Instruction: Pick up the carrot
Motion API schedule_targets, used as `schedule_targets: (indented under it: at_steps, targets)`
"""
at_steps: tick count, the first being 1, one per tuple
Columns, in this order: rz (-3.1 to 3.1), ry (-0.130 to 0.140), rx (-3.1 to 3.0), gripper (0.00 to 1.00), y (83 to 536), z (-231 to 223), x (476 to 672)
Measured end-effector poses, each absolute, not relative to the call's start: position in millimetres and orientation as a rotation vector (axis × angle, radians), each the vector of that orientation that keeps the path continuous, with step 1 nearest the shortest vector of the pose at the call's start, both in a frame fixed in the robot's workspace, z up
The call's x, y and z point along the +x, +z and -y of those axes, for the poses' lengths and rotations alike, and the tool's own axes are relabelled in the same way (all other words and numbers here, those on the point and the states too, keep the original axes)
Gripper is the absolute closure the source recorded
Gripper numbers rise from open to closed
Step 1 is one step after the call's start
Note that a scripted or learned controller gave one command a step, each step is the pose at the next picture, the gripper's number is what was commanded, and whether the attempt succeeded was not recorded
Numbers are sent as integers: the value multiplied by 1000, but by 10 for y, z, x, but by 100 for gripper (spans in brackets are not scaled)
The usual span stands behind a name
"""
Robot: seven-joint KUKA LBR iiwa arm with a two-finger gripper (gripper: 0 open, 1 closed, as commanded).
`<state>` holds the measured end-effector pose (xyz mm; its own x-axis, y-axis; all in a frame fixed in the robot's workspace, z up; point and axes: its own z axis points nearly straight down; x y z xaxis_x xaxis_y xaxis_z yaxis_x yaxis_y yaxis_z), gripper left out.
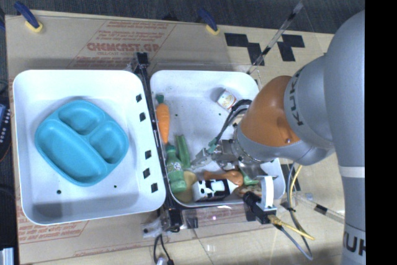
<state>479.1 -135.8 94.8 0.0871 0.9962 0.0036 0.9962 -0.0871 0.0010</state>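
Carrot (pixel 162 121) lies by the right bin's (pixel 198 80) left wall — well left of the gripper (pixel 214 155).

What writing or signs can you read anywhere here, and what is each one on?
"CHEMCAST GP", red print on the brown board under the bins; the smaller red lines around it are too blurred to read.
"KUKA", grey letters on the arm's orange band, partly visible.
"KU", on the arm at lower right, cut off.

Two white bins (pixel 80 80) (pixel 198 80), one blue tray (pixel 80 141), one carrot (pixel 162 122), three blue clamps (pixel 28 17) (pixel 208 19).
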Motion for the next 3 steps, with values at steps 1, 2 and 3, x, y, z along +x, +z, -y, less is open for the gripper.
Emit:
schedule_targets:
  at_steps: [1,2,3]
  targets:
    - [2134,4,-2298,100,1036,1362,4787]
    - [2305,2,-2130,100,1438,1030,4767]
    - [2304,3,-2130,0,1435,1036,4764]
